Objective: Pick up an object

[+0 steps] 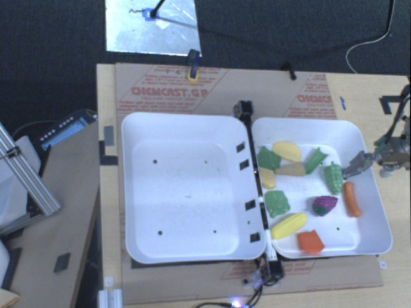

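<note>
The right bin (367, 246) holds several toy foods: a yellow lemon (286, 151), a dark green pepper (268, 158), a tan piece (291, 169), a green pod (314, 160), a knobbly green gourd (332, 178), an orange carrot (351, 199), purple grapes (325, 204), a leafy green piece (277, 203), a yellow corn cob (289, 224) and an orange-red block (310, 242). My gripper (356, 165) reaches in over this bin's right rim, just right of the gourd and above the carrot. Nothing shows between its tips.
The left bin (138, 236) lies beside the right one, with a row of black clips (247, 185) along the seam. Both rest on cardboard (167, 88). A clamp (192, 66) and a shiny sheet (151, 18) lie behind, and a metal frame (26, 178) stands at the left.
</note>
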